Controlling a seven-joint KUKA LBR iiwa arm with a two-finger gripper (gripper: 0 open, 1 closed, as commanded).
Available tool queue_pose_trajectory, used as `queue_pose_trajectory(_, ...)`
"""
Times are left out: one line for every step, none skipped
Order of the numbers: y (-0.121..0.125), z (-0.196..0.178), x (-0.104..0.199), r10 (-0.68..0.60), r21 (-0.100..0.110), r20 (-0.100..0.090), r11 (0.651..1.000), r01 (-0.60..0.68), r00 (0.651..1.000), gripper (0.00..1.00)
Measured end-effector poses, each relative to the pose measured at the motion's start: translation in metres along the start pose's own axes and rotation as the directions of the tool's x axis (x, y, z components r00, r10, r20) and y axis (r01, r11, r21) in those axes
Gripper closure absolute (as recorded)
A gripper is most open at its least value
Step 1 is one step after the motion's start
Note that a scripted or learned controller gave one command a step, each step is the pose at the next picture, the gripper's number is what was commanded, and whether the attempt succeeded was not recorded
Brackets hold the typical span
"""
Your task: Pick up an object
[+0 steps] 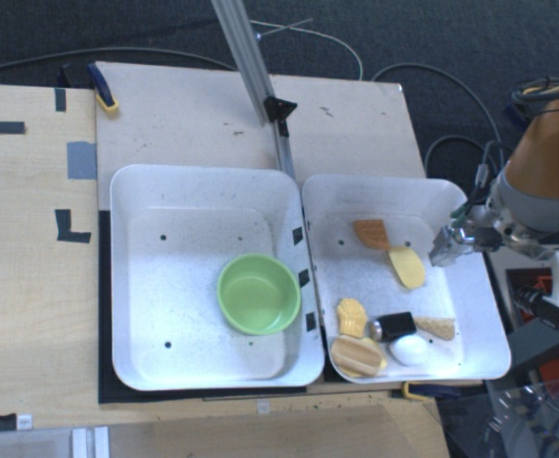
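Two shallow white bins sit side by side on the tabletop (194,127). The left bin (127,256) holds a single green bowl (258,294), standing upright toward its lower right part. The right bin (470,351) carries all the small pieces, so any pick has to happen there: an orange-brown wedge (372,233) near the upper middle, a pale yellow oval piece (408,267) just below and right of it, and a tight cluster along the lower edge. That cluster is made of a yellow ridged piece (352,317), a tan bread-like roll (358,355), a black and silver item (391,326), a white rounded piece (411,349) and a small tan wedge (437,329). Several of them touch or nearly touch, which would make a clean grasp there harder; the two upper pieces lie more apart and look like the easier targets.

The arm reaches in from the right, and the tool (448,243) hangs over the right bin's right side, just beside the pale yellow oval piece and seemingly the closest thing to it. Nothing is visible in the tool, so it appears to hold no object. How wide it is set I cannot tell, since its tip is small and blurred.
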State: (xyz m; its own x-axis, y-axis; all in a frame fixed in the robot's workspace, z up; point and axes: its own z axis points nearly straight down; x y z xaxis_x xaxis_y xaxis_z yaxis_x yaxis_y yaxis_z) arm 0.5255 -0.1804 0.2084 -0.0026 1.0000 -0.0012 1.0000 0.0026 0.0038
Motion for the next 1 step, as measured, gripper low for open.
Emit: queue_pose_trajectory(0.0002, -0.0014, 0.0006, 0.001, 0.005, -0.002, 1.0, -0.001, 1.0, 1.0)
